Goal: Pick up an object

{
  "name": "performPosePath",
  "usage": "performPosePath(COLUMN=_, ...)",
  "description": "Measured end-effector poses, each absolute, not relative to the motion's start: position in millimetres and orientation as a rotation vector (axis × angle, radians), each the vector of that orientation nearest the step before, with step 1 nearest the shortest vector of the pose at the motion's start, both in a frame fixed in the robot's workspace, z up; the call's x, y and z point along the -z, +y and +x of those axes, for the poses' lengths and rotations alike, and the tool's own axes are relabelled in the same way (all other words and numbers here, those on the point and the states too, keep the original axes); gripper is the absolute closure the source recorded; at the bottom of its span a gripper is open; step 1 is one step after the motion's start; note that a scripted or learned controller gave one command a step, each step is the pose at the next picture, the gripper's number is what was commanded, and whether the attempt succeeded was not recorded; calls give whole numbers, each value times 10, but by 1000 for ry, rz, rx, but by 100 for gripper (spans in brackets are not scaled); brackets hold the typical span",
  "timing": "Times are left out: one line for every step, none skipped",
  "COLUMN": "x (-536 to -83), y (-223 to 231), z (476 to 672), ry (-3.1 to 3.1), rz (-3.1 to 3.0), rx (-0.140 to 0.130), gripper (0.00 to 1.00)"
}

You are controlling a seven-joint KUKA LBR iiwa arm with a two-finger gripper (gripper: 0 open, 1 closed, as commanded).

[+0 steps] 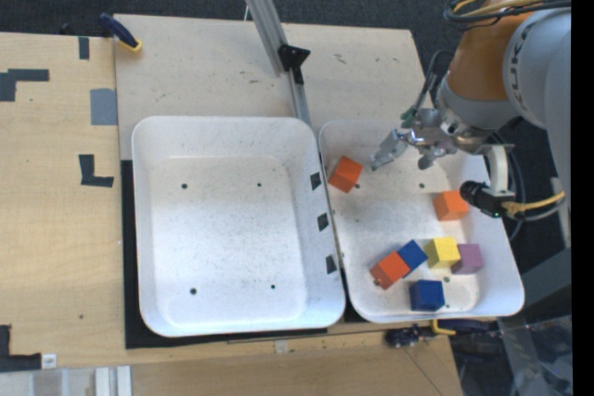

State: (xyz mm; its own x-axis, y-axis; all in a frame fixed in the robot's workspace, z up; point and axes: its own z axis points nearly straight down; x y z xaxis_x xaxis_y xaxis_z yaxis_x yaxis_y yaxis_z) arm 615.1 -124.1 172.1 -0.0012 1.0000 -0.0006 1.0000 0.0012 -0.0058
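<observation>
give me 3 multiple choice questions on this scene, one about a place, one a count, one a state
1. Which bin holds the blocks?
A. the left bin
B. the right bin
C. both bins

2. How many orange blocks are there?
A. one
B. three
C. five

3. What is the state of the gripper?
A. open, holding nothing
B. shut on a blue block
C. shut on the yellow block

Answers:
1. B: every block lies in the right bin.
2. B: one orange block sits near the divider, one by the right wall, one in the cluster.
3. A: the gripper hovers above the bin floor, fingers spread with nothing between them; the yellow block lies in the cluster.
</observation>
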Motion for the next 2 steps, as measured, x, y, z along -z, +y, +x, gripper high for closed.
performPosePath(x=-1148, y=-1209, z=6112, ry=-2222, rz=-2224, rx=-5, gripper=0)
performPosePath(x=-1247, y=-1197, z=6112, ry=-2223, rz=-2222, rx=-4, gripper=100)
